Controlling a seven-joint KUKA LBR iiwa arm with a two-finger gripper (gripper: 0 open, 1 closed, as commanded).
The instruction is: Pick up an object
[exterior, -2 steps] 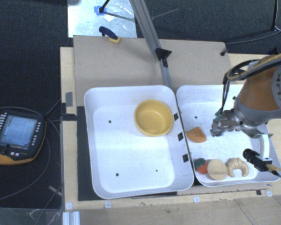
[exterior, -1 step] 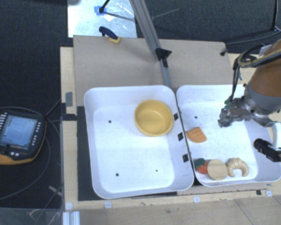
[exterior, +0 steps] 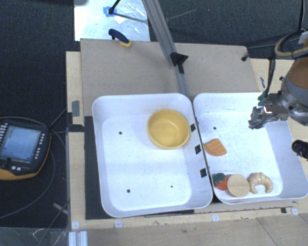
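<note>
The right bin holds an orange chip-shaped piece near its left wall. Along its front edge lie a small red and green item, a tan round disc and a croissant. A yellow bowl sits in the left bin at its back right. My gripper hangs over the back right part of the right bin, well clear of the items at the front. No object shows between its fingers.
A metal pole slants across the board behind the bins. A teach pendant lies on the floor at the left. A black part juts in at the right bin's right edge.
</note>
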